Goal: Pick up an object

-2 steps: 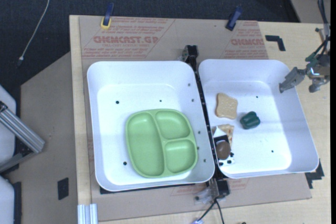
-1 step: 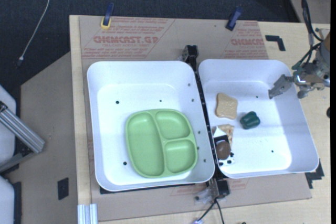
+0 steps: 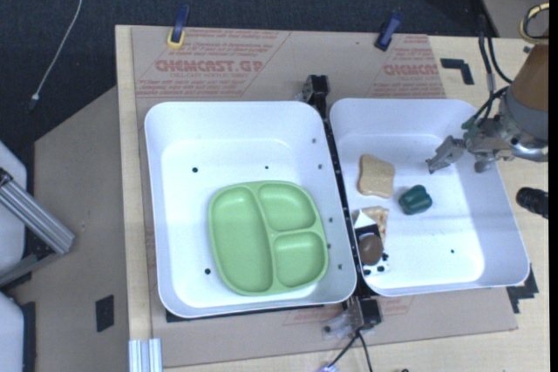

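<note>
In the right bin point(image 3: 453, 253) lie a tan bread-like slab point(image 3: 377, 176), a small dark green object point(image 3: 416, 200), a smaller tan piece point(image 3: 376, 215) and a brown-and-black object point(image 3: 370, 245) against the left wall. My gripper point(image 3: 458, 161) hangs over the bin's upper right part, to the right of and slightly above the green object. Its fingers are spread open with only the white floor showing between them. The arm point(image 3: 532, 100) comes in from the right edge.
The left bin point(image 3: 174, 152) holds a light green divided plate point(image 3: 266, 235). The two bins meet at a black clip point(image 3: 316, 87). Blue and yellow clamps point(image 3: 179, 29) pin the cardboard at the back.
</note>
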Controlling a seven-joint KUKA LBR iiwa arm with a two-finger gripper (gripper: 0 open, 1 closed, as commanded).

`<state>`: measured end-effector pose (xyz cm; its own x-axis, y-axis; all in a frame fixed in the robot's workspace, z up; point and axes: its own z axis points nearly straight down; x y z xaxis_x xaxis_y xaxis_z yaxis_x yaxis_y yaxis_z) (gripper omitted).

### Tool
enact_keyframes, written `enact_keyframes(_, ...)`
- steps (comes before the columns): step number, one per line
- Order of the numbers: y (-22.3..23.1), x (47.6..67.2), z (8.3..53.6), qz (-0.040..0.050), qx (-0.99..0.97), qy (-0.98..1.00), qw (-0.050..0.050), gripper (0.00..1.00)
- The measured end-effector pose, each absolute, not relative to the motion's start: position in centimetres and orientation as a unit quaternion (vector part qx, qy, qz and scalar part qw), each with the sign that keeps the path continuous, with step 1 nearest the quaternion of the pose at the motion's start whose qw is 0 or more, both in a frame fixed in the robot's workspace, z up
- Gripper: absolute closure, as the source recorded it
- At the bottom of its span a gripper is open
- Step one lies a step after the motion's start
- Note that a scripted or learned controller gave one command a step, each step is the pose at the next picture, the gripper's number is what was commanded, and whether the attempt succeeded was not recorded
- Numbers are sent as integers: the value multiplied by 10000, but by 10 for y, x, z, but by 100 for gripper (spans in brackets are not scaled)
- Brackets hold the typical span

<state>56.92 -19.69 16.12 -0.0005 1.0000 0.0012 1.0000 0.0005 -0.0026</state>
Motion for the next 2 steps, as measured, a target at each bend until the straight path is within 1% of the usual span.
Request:
enact_keyframes(1, -196, 567, 118, 13, -7070, -7072, 26, 0)
enact_keyframes(2, -196, 569, 132, -3, -7067, -7075, -6, 100)
